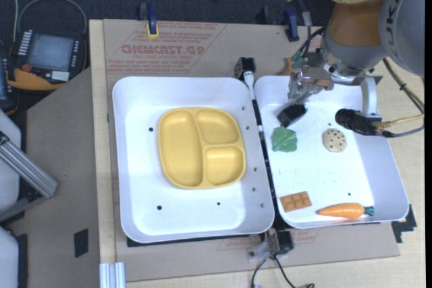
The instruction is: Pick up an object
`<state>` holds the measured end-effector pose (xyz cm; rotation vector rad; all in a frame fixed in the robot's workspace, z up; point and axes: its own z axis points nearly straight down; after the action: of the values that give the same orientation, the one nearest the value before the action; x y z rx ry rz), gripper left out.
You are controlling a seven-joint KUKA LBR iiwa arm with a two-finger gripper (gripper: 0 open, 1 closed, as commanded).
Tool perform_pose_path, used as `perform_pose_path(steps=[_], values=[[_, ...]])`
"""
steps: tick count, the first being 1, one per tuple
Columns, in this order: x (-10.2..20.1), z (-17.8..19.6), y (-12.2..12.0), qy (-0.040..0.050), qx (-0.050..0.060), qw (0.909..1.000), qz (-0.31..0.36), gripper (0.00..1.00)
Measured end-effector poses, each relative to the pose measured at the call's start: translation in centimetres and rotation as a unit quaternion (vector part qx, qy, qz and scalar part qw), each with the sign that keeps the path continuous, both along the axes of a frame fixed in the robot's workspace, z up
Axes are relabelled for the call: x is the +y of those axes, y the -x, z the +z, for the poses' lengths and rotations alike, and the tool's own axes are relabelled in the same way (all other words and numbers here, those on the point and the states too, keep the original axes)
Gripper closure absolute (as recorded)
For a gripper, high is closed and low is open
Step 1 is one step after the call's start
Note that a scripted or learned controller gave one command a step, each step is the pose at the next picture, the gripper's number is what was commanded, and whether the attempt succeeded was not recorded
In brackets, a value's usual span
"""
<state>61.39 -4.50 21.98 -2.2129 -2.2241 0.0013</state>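
The fingers (295, 104) hang over the upper left part of the right bin (385, 175), pointing down from the grey wrist under the orange band of the arm (368, 0). A small black object (291, 114) sits right at their tips, tilted; whether it is a loose item or part of the fingers themselves cannot be told from this angle, and how far apart the fingers stand cannot be told either.

Nothing is visibly clamped between them. The nearest loose thing is a green leafy piece (285, 139), lying just below the black object, close to it but apart. A round speckled cookie (334, 139) lies to the right of the green piece, near the middle of the bin. A brown waffle-like square (295, 201) rests near the bin's lower left corner, and an orange carrot (345, 211) with a green stub lies along the lower edge, to the right of the square. A black cylindrical part (352, 121) with a cable reaches over the right bin from the right, above the cookie.

The left bin (135, 165) holds 1 yellow divided plate (200, 146) with 3 compartments, set near its middle. The 2 bins sit side by side on a brown board (169, 44) on the table, their inner rims touching.
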Motion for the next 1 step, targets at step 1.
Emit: perform_pose_path(steps=[1], values=[[5.58,0.37,2.64,-0.0001,0.000,1.0000,0.000,1.00]])
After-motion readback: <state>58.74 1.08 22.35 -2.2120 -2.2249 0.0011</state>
